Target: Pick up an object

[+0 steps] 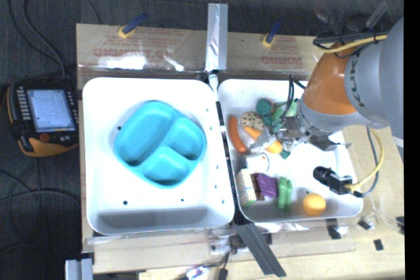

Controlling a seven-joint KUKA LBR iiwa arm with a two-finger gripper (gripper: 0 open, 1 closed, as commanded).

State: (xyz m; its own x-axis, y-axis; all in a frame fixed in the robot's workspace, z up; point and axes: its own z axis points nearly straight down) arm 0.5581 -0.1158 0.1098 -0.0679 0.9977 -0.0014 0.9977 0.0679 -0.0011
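My gripper [283, 136] is low inside the right bin [341, 154], over the upper middle of its pile of toy food. Just beneath and to its left lie a small yellow piece [274, 149] and an orange-and-white piece [251, 133]. A speckled round cookie [249, 119] and a teal lump [264, 106] sit farther back. An orange carrot [233, 134] rests along the bin's left wall. Toward the front are a purple block [266, 185], a green piece [284, 193], a white box [245, 185] and an orange fruit [314, 204].
The left bin [105, 206] holds a large blue divided tray [161, 141]. A handheld control pendant [42, 116] lies on the floor to the left of the bench. The arm's grey and orange body [341, 92] overhangs the right bin's back right corner.
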